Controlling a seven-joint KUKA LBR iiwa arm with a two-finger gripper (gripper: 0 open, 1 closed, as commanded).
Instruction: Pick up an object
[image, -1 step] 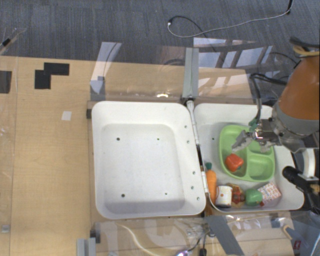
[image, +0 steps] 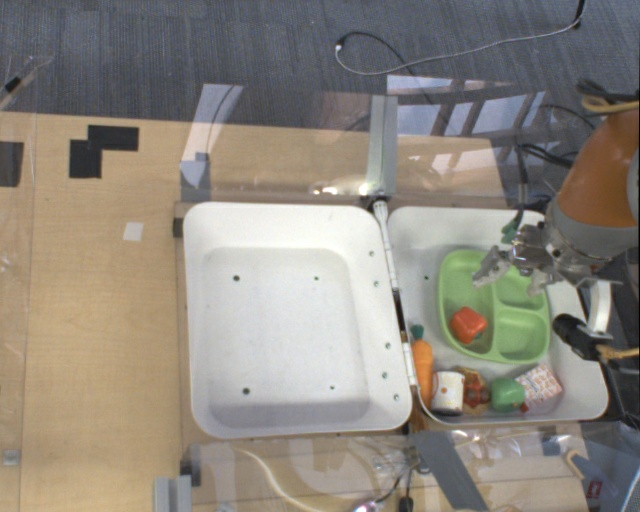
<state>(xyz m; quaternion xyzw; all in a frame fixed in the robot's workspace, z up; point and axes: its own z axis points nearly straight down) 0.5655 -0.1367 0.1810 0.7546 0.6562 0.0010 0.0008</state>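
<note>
The right bin (image: 420, 240) holds a green divided tray (image: 462, 276) with a small red-orange object (image: 468, 324) in its near left compartment. An orange carrot (image: 424, 367) lies along the bin's left wall. A small white jar (image: 449, 392), a green and red object (image: 507, 393) and a patterned packet (image: 541, 384) sit along the near wall. My gripper (image: 520, 267) hangs over the tray's far right part, fingers spread apart and pointing down, with nothing between them. The red-orange object lies to its near left.
The left bin (image: 285, 320) lies beside the right one, with a metal divider (image: 383, 150) behind their shared edge. The arm's orange band (image: 604, 180) fills the right side above the bin. Cables (image: 400, 60) lie on the floor behind.
</note>
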